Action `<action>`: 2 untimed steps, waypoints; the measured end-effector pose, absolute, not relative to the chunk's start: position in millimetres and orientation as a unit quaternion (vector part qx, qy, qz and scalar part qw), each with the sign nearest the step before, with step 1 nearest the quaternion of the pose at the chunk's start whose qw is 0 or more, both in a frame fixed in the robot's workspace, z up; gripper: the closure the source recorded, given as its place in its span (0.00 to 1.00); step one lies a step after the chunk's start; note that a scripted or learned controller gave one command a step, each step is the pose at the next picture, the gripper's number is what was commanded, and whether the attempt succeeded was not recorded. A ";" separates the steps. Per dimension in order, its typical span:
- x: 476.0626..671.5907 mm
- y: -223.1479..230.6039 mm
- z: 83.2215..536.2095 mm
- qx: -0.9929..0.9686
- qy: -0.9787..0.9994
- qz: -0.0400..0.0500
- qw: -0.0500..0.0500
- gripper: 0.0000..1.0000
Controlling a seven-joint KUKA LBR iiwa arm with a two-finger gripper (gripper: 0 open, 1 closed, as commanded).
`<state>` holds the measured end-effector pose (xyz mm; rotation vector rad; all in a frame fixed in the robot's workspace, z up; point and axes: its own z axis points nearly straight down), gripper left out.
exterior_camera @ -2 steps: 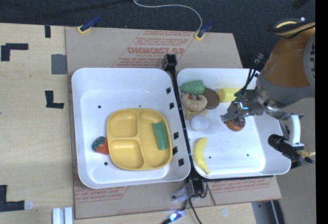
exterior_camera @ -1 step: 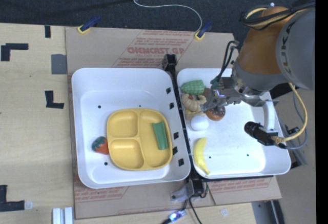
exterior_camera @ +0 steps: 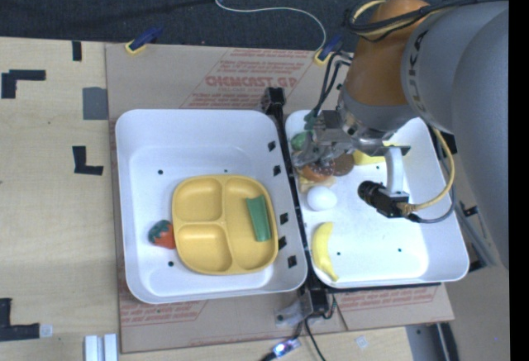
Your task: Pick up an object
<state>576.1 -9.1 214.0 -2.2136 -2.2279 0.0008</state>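
In the right bin (exterior_camera: 413, 264), the gripper (exterior_camera: 324, 151) hangs low at the upper-left corner, close to the divider wall; whether it is open or closed I cannot tell. A white egg (exterior_camera: 321, 199) lies just below it, a banana (exterior_camera: 324, 250) nearer the front edge. The right half of that bin's floor is bare. The left bin (exterior_camera: 140, 144) holds a yellow tray (exterior_camera: 216, 227) bearing a green block (exterior_camera: 260, 219).

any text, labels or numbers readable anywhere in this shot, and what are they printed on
Red printing, upside down to the camera, on the brown cardboard sheet under the two white bins: too blurred to read with confidence.
Fainter red printing on the cardboard strip below the right bin: too blurred to read.
Nothing legible on the yellow divided plastic plate, the bins or the grey and orange arm.
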 end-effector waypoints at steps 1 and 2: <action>604.2 33.0 218.7 -0.705 -0.709 -0.001 0.000 1.00; 596.4 24.6 215.4 -0.707 -0.708 0.002 0.000 1.00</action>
